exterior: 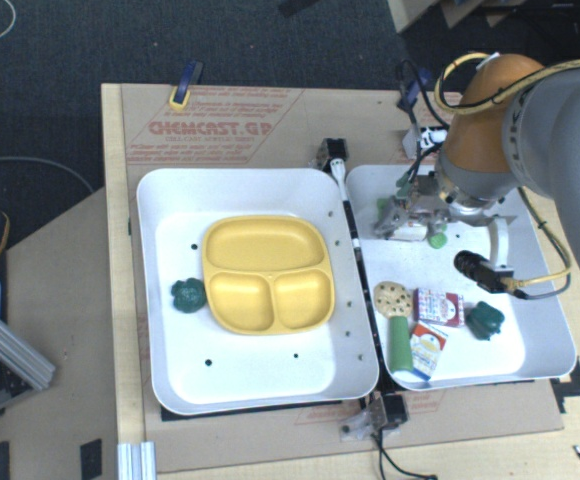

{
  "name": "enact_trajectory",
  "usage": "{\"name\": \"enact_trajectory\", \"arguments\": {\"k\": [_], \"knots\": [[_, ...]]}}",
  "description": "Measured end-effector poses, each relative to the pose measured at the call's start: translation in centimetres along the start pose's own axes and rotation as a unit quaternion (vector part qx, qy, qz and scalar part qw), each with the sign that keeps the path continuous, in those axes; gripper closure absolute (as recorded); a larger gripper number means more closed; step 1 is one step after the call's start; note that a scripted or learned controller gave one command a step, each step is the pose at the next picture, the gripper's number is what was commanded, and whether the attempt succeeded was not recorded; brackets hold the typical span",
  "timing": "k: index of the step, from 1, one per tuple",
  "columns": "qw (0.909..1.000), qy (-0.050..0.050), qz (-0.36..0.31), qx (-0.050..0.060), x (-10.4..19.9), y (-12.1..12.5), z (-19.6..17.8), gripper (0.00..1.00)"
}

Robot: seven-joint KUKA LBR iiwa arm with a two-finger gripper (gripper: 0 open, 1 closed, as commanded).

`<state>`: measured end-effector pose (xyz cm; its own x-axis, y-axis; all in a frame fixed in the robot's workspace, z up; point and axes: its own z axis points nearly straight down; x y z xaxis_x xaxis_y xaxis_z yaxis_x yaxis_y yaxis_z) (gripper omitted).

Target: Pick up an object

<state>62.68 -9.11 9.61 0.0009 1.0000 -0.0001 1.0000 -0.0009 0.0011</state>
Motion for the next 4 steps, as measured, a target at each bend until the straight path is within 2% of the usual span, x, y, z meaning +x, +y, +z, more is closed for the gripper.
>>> {"name": "enact_trajectory", "arguments": {"k": [1,2,3,4], "knots": [[1.0000,-0.001,-0.001,-0.004,-0.5,1.0,-5.9,1.00],[1.0000,-0.001,-0.001,-0.003,-0.8,1.4,-10.3,1.00],[1.0000,-0.001,-0.001,-0.003,-0.8,1.5,-13.1,1.00],[1.0000,0.000,-0.003,-0.001,3.5,2.0,-13.4,1.00]]}}
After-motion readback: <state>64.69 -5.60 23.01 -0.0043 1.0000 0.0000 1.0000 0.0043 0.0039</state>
